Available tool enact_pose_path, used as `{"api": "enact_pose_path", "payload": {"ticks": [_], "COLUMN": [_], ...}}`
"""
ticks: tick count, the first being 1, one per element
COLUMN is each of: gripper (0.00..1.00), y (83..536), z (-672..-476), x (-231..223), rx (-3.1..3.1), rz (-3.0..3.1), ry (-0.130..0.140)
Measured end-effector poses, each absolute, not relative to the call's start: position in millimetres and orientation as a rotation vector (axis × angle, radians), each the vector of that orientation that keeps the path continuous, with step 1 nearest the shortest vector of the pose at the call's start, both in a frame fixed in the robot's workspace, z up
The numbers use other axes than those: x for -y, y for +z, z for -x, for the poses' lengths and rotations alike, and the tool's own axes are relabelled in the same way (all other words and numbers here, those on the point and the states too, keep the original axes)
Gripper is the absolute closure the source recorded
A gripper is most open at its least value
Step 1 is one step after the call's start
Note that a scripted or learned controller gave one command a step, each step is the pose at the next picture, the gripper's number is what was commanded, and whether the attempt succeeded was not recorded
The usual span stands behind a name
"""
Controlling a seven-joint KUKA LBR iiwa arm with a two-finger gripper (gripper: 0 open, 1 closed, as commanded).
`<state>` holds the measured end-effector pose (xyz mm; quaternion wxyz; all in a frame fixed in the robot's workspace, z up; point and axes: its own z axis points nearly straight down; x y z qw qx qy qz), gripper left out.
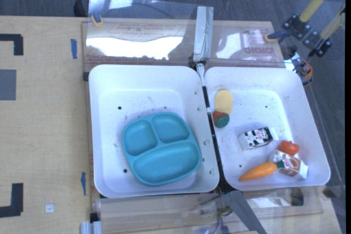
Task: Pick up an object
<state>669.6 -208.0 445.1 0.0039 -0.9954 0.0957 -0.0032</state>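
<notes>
The right bin (258,75) holds several small objects. A pale yellow oval piece (223,101) lies near the bin's left wall, with a small red and green ball (221,119) touching its lower end. A black-and-white cow-patterned carton (256,138) lies in the middle. An orange carrot (258,171) rests near the front wall, beside a small bottle with a red cap (289,159) at the front right. In the left bin (109,80) sits a blue divided plate (159,148).
Shiny clear panels (142,35) stand behind both bins. A yellow stand with black clamps (307,33) rises at the upper right, just past the right bin's corner. The wooden bench (38,118) extends to the left with black markings.
</notes>
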Motion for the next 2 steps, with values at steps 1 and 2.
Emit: {"api": "enact_pose_path", "payload": {"ticks": [1,2], "gripper": [1.00,1.00], "y": [434.2,444.5], "z": [-667.0,-667.9], "x": [185.2,183.6], "rx": [-0.309,-0.307], "rz": [3.123,3.120], "ry": [0.003,0.000]}}
